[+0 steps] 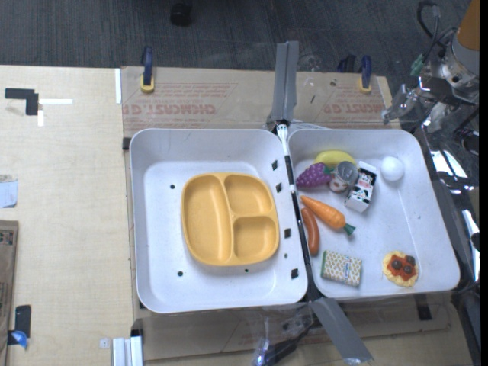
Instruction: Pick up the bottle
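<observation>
Bench carries two bins (145,227); bottle (361,187) in right bin beside carrot (324,211). Gripper (412,101) outside bin, state indeterminate.

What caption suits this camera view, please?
Gripper above the right bin of toy food; bottle untouched.
</observation>
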Motion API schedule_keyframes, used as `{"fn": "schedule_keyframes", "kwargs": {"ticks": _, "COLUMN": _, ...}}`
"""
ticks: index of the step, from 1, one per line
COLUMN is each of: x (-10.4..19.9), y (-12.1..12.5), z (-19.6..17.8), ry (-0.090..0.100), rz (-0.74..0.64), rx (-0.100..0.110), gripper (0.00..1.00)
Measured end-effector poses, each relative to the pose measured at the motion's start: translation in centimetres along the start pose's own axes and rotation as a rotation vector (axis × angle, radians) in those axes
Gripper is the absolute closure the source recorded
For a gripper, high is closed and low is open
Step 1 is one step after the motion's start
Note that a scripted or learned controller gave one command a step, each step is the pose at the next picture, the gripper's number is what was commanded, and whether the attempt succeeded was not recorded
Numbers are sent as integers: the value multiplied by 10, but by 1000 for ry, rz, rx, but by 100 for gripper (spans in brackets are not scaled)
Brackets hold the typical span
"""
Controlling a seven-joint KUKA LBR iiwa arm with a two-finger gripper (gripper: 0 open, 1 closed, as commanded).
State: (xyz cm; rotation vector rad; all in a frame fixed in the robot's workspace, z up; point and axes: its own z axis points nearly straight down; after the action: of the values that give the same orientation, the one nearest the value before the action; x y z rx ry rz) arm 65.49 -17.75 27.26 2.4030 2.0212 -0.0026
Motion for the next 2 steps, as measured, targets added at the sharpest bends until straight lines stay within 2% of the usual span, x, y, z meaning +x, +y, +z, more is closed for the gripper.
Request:
{"fn": "schedule_keyframes", "kwargs": {"ticks": 1, "x": -40, "y": -35, "z": 153, "ry": 1, "rz": -125, "rx": -6, "gripper": 0}}
{"fn": "schedule_keyframes", "kwargs": {"ticks": 2, "x": -45, "y": -93, "z": 164, "ry": 10, "rz": 48, "rx": -37, "gripper": 0}}
